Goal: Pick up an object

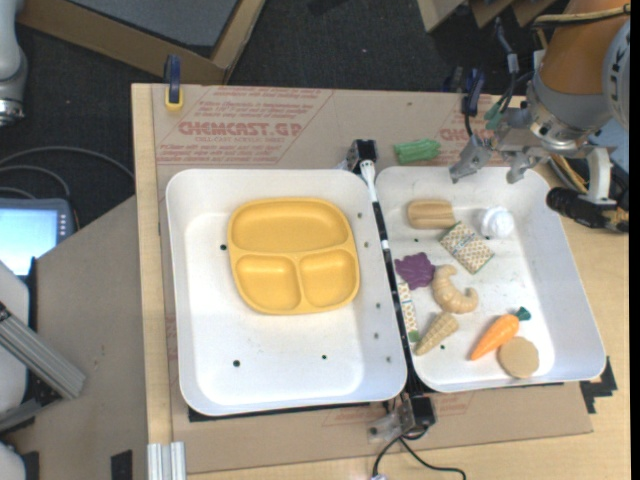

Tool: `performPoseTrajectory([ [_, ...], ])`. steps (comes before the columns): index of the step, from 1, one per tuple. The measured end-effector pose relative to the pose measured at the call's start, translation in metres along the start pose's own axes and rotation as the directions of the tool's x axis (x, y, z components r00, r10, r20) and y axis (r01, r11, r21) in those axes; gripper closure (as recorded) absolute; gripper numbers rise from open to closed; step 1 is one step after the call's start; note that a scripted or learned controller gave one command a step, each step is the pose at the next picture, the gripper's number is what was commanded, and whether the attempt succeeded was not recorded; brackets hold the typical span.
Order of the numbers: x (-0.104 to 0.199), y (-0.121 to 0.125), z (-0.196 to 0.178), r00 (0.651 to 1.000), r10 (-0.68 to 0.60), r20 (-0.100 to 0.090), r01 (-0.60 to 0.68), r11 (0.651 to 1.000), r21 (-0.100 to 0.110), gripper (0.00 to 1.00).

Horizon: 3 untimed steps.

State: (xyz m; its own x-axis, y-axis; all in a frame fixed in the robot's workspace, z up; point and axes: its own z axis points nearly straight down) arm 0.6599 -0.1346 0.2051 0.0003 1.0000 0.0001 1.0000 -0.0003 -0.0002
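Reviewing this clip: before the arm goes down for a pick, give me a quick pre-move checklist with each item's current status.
1. Gripper open, nothing between its fingers: ok.
2. Gripper over a target: not ok; it hangs at the right bin's far rim, above no item.
3. Nearest candidates, tan block and white ball, lie unobstructed: ok.
4. Spacing: not ok; purple piece, croissant and cone are crowded.
5. Carrot touching round biscuit: cannot tell.

Yellow divided plate in left bin, toy foods in right bin, open hand above
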Motion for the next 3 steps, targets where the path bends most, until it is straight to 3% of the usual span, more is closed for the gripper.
performPoseTrajectory([
  [1,-0.016,-0.048,0.119,1.000,0.003,-0.002,-0.003,1.000,0.014,0.00],
  [2,-0.016,-0.043,0.100,1.000,0.001,0.001,-0.001,1.000,-0.003,1.00],
  [3,0.051,-0.073,0.015,1.000,-0.006,-0.002,0.006,1.000,-0.005,1.00],
])
